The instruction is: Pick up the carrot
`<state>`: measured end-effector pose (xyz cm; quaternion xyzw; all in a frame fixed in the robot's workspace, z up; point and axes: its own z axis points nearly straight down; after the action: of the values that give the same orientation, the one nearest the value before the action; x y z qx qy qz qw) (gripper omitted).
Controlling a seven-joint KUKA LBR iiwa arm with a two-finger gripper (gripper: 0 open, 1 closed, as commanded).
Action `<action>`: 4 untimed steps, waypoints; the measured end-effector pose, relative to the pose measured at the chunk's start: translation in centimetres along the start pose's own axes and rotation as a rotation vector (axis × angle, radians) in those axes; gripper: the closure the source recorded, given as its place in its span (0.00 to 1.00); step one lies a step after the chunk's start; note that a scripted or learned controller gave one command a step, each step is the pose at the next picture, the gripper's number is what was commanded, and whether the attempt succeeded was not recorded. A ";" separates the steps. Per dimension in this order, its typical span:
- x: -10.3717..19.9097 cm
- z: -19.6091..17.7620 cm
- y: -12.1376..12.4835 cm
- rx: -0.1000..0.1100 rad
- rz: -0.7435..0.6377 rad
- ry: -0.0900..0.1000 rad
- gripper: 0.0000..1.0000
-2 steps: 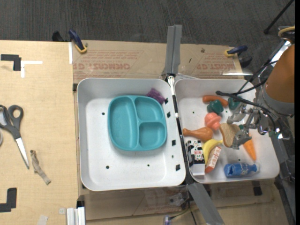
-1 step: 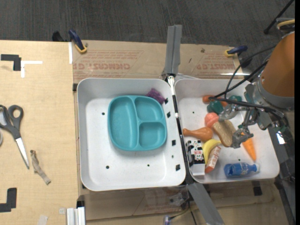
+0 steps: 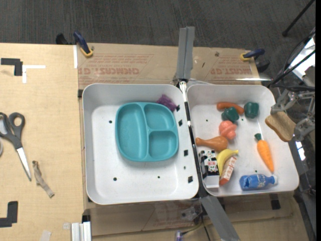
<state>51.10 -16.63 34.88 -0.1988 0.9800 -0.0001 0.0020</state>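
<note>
The carrot (image 3: 265, 154) is orange with a small green top. It lies flat in the right bin (image 3: 241, 92), close to that bin's right wall, its tip pointing toward the front. Grey metal parts of my gripper (image 3: 290, 107) show at the right edge, above the bin's right rim, up and to the right of the carrot and apart from it. Nothing is seen held there.
Around the carrot lie a blue bottle (image 3: 257, 181), banana (image 3: 225, 158), drumstick (image 3: 213, 142), pink fruit (image 3: 228, 129) and green toys (image 3: 251, 109). A tan piece (image 3: 281, 126) rests at the right rim. The left bin (image 3: 95, 134) holds a teal divided plate (image 3: 147, 131). Scissors (image 3: 15, 134) lie at far left.
</note>
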 end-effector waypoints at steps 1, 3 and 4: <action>0.1 -6.0 -5.9 0.000 -0.212 -0.001 1.00; -3.9 9.3 5.5 -0.004 -0.601 0.001 1.00; 1.4 -2.0 4.7 -0.002 -0.838 -0.001 1.00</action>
<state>47.95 -12.81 36.86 -0.5805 0.8143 0.0001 0.0021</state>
